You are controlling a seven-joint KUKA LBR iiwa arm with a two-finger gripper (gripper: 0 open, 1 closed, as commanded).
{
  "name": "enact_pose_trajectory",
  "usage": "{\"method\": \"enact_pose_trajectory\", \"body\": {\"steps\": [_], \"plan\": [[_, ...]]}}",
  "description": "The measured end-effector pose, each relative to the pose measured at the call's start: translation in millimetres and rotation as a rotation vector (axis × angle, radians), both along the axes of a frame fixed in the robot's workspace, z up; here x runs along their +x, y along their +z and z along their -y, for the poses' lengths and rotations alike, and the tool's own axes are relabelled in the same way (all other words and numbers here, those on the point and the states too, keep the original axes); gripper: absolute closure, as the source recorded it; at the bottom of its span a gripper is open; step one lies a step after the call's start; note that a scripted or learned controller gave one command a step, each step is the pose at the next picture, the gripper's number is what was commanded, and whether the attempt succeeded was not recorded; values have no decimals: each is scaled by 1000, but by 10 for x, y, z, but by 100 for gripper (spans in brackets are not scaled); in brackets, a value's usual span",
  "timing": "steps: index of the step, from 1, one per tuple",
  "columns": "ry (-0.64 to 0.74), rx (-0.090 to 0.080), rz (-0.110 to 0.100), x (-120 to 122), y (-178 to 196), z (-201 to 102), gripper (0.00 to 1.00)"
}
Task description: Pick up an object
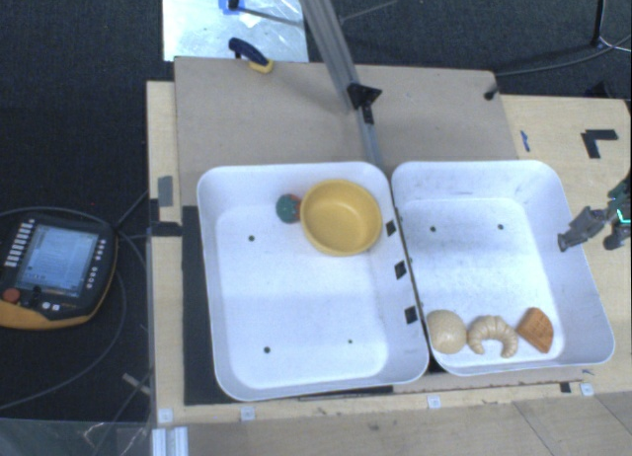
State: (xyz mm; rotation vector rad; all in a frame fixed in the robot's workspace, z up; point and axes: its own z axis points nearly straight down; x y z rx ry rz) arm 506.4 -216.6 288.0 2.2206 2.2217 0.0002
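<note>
Dark carpet surrounds a pale wooden bench that carries two shallow white bins, set side by side with rims touching along the middle. The left bin holds two things near its far edge: one round yellow bowl, smooth and glossy like plastic, standing upright, and one small dark green ball touching the bowl's left side. The right bin holds three things lined up along its near wall: one pale cream bun, rounded and matte, at the left; one curled beige croissant with ridged segments just beside it in the middle; and one orange-brown wedge with a flat, toast-like face at the right, close to the croissant. Both bins have smooth moulded walls with rounded corners and a few small dark dots on their floors. The gripper sits at the right rim of the right bin, a small grey piece well apart from every object, with nothing between its fingers; how wide they stand cannot be told at this size. A grey metal pole slants across the bench's far side, and a yellow-and-blue clamp sits on the far edge. On the carpet to the left lies one orange-cased teach pendant with a lit screen.
</note>
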Motion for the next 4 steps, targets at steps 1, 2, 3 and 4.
{"method": "enact_pose_trajectory", "body": {"steps": [1,2,3,4], "plan": [[0,0,0,2,1,1,0],[-1,1,-4,-61,-600,17,0],[-1,2,-5,-131,-1203,8,0],[0,1,-3,-118,-1684,-90,0]]}}
